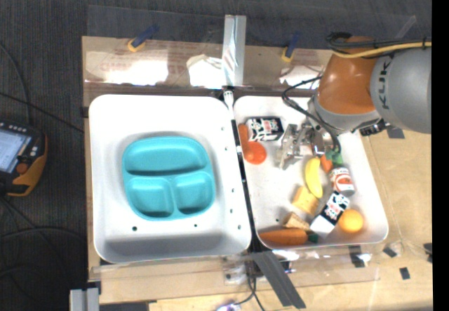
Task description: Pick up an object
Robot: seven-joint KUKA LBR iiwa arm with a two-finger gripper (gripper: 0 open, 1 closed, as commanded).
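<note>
Yellow banana (312,177) lying lengthwise in right bin (265,201), among small toys

The grey arm (410,88) had big dark letters on its side. They looked like "KU", and the edge of the picture cut off the rest. The small cartons (264,128) in the right bin (372,183) had black and white pictures on them, but their words were too small to read.

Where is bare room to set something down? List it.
Left bin: white floor rings the teal tray, widest along the near edge. Right bin: a bare strip between the orange cup and the banana. Its near-right corner is crowded, and the gripper hangs over its far part.
</note>
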